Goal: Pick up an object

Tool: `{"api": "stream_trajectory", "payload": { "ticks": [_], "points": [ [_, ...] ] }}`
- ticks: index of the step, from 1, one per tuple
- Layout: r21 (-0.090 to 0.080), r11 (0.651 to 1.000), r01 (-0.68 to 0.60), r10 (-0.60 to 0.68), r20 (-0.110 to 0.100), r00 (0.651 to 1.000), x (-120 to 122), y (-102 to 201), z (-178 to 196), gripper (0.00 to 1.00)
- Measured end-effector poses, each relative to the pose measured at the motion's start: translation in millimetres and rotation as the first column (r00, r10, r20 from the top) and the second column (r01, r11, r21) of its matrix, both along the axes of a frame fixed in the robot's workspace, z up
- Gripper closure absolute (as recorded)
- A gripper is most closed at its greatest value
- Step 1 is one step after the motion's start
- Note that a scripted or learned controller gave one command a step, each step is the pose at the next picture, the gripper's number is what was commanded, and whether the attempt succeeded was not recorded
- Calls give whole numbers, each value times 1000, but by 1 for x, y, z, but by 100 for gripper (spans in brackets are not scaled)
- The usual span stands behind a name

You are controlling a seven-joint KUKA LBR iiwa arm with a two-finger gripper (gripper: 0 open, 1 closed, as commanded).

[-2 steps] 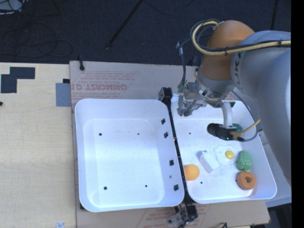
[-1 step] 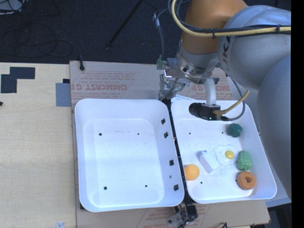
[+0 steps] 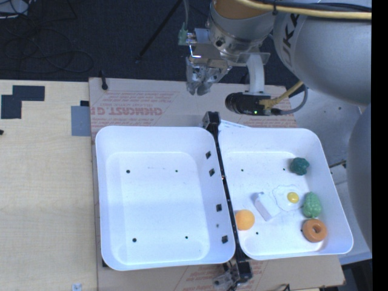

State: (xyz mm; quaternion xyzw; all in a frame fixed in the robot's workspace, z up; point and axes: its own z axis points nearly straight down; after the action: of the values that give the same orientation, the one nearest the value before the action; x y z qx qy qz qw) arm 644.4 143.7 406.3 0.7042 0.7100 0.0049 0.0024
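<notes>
My gripper [image 3: 199,87] hangs high above the bench, over the cardboard behind the two bins, near the top of the divider. Its fingers [image 3: 195,83] look drawn together with nothing between them. In the right bin [image 3: 276,139] lie an orange ball [image 3: 245,220], a pale grey block [image 3: 263,208], a fried egg toy [image 3: 287,197], a dark teal lump [image 3: 299,166], a green leafy piece [image 3: 313,205] and a brown doughnut [image 3: 314,230]. All of them sit in the bin's lower right part, far from the gripper.
The left bin [image 3: 115,141] stands beside the right one, joined by a black clip strip [image 3: 219,183]. Cardboard [image 3: 139,108] lies under both. A pale wooden tabletop [image 3: 42,193] stretches to the left.
</notes>
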Motion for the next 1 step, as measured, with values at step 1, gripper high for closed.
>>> {"api": "stream_trajectory", "payload": {
  "ticks": [1],
  "points": [
    [-7,1000,9,-10,-27,1000,-51,8,-122,100]
  ]
}}
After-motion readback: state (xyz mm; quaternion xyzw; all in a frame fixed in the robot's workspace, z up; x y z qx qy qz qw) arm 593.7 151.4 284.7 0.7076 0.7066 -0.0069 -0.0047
